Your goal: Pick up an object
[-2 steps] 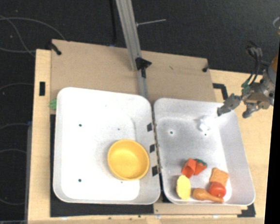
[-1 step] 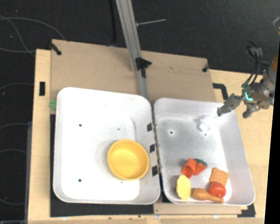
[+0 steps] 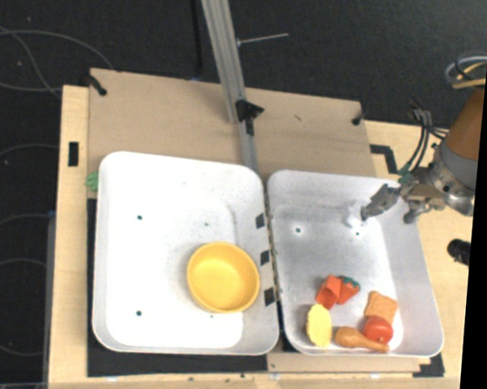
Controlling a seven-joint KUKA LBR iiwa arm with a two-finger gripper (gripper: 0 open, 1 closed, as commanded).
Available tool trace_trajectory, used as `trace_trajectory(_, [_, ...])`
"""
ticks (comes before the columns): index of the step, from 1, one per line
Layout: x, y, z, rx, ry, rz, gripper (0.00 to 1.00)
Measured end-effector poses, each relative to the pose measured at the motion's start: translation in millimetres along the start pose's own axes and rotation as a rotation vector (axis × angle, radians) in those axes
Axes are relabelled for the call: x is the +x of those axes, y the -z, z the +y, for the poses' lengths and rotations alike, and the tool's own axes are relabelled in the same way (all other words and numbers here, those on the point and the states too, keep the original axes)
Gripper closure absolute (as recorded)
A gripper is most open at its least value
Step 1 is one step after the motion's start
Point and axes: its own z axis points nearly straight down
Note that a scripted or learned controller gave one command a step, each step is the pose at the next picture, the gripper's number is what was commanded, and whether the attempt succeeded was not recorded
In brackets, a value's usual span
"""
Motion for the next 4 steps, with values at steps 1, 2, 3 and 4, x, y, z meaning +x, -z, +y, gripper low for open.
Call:
trace_trajectory(1, [-9.5, -44.1, -1.3, -0.002, -0.002, -0.001, 0.0])
trace_trajectory(2, [-4.8, -97.0, -7.7, -0.006, -0.002, -0.001, 0.0])
trace_trajectory(3, [-4.8, -85.9, -6.6, -0.01, -0.003, 0.001, 1.0])
trace_trajectory(4, [-6.1, -35.1, 4.5, -0.013, 0.004, 0.001, 1.0])
